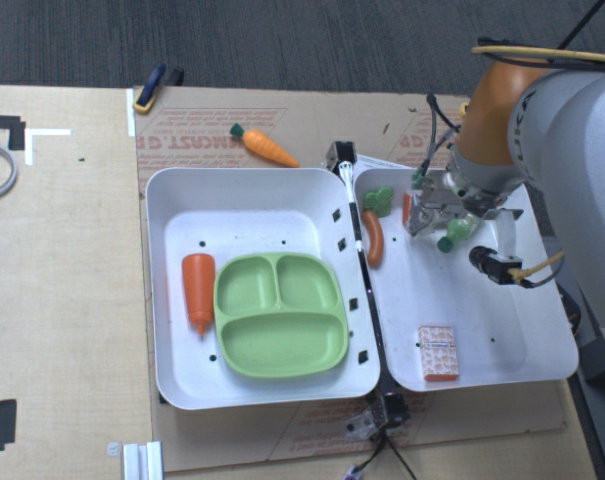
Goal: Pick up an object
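While the end effector [429,218] sits low at the right bin's [502,353] 12 o'clock, grip state unreadable, a green object [456,232] lies touching it, likely the target.

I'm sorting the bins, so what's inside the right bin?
The right bin holds a sausage, a green toy, a small red-and-white box and a green piece partly covered by the gripper.
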You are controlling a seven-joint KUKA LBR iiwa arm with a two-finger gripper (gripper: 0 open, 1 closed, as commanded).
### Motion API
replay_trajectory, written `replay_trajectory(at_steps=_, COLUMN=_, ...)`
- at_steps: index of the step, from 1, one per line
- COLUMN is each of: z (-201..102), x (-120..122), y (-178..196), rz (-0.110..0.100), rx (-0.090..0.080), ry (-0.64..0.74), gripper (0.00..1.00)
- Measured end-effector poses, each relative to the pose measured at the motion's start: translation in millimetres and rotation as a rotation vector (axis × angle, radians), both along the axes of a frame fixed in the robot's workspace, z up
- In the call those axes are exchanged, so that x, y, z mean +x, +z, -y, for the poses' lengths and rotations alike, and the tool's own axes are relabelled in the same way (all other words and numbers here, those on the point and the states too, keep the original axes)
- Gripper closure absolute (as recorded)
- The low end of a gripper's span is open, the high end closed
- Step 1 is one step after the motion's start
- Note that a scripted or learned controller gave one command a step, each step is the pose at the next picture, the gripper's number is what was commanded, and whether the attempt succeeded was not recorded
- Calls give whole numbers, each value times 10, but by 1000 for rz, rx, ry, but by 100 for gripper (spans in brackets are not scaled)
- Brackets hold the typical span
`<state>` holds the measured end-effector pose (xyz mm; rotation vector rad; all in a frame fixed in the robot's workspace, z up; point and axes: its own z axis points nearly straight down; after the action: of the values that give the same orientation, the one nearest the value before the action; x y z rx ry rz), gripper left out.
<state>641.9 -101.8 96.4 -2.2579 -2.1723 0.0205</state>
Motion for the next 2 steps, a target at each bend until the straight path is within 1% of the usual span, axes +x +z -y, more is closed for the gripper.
replay_trajectory(at_steps=1, z=0, x=0, y=0, rz=0, rx=0, ry=0, gripper=0)
replay_trajectory(at_steps=2, z=725, x=-140, y=-40, rz=10, rx=11, ry=82, gripper=0)
